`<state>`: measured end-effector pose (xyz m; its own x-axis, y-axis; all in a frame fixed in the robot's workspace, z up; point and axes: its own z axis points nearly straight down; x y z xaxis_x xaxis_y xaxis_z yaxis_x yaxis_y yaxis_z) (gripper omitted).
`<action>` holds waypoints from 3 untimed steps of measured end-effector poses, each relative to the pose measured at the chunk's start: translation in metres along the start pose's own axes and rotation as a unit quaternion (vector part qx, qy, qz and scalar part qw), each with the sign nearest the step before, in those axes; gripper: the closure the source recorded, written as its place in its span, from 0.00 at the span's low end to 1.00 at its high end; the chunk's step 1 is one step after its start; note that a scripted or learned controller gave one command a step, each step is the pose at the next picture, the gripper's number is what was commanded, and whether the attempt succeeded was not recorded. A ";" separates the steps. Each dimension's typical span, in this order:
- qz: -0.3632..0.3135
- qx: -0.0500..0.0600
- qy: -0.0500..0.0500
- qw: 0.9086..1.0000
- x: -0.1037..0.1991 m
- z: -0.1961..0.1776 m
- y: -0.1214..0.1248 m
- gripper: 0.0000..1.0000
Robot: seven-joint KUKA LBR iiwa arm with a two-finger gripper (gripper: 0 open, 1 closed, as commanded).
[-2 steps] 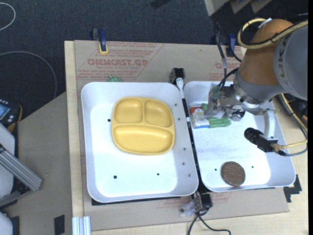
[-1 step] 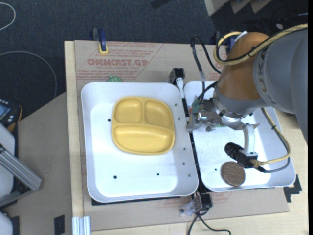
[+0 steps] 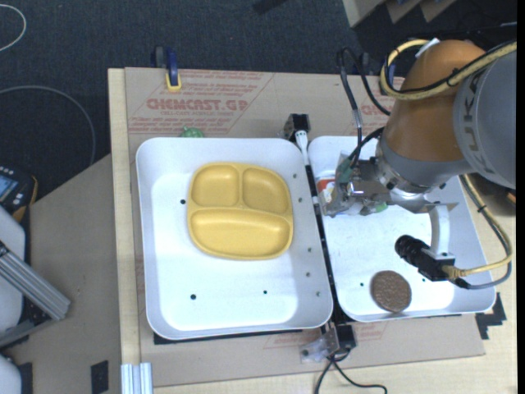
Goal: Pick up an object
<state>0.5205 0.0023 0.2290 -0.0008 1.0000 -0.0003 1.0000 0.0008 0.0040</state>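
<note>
The claw [image 3: 332, 197] is lowered at nine o'clock in the right bin [image 3: 472, 298] — its opening cannot be told. A small red-white object [image 3: 326, 189] lies beside it; a brown disc [image 3: 390, 290] at six o'clock. The approach step seems in hand — closing follows.

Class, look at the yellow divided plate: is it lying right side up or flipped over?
Right side up. The plate lies flat in the left bin, and its three hollow compartments with raised dividers face the camera.
</note>
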 end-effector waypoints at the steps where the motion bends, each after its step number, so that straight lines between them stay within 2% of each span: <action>1: -0.001 -0.003 0.001 1.000 0.002 -0.103 -0.028 1.00; 2: -0.002 -0.001 0.001 1.000 0.064 -0.170 -0.040 1.00; 3: -0.002 -0.003 0.002 1.000 0.095 -0.243 -0.040 1.00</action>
<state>0.4798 0.0973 0.4719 -0.0052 1.0000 0.0030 0.9999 0.0051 0.0097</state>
